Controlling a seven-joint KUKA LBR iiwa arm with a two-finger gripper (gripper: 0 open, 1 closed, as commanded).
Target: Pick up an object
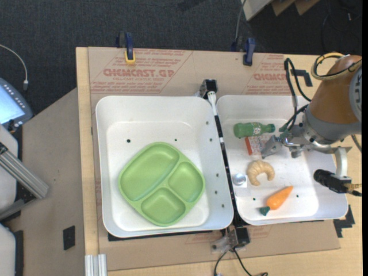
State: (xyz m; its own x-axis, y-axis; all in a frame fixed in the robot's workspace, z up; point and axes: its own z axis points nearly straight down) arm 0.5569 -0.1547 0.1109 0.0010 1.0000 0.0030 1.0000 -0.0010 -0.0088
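The right bin holds a green bottle lying on its side near the back, a red-and-white packet just in front of it, a tan croissant in the middle, a small silver disc beside it, and an orange carrot with a green end near the front. My gripper hangs low over the right bin, right of the packet and behind the croissant. Nothing shows between its fingers. The orange-banded arm reaches in from the right.
A green divided plate lies in the left bin. The bins sit on a cardboard sheet held by blue clamps at the back. Cables run over the right bin's far edge.
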